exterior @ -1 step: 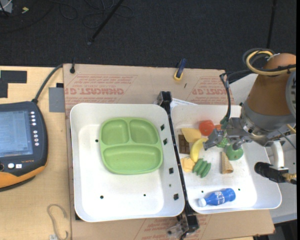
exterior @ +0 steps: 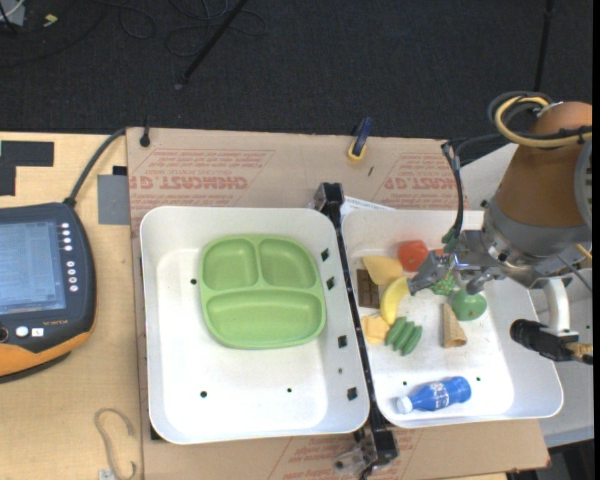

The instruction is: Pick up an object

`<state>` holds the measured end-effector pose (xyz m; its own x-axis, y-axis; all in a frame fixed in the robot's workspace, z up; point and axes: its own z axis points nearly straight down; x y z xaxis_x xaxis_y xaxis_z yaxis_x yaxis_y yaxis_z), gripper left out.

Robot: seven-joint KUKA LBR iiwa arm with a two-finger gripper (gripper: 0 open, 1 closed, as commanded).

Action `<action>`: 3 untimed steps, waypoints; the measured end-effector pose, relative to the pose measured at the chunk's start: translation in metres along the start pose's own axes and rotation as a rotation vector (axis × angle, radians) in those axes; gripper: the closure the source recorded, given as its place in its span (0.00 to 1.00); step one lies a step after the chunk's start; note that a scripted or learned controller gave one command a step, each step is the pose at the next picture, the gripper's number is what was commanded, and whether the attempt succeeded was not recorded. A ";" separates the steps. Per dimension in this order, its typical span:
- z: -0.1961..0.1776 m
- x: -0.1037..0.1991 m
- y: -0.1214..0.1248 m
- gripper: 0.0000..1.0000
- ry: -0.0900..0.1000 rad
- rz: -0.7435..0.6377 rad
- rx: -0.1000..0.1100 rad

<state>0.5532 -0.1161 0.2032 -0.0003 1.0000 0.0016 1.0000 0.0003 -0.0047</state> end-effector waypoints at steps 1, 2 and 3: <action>0.048 0.008 -0.007 0.00 0.001 -0.001 0.004; 0.101 0.012 0.002 0.00 0.001 0.000 0.002; 0.114 0.013 0.003 0.00 -0.001 0.002 -0.006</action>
<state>0.5562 -0.1026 0.0892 0.0017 1.0000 0.0008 1.0000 -0.0017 0.0012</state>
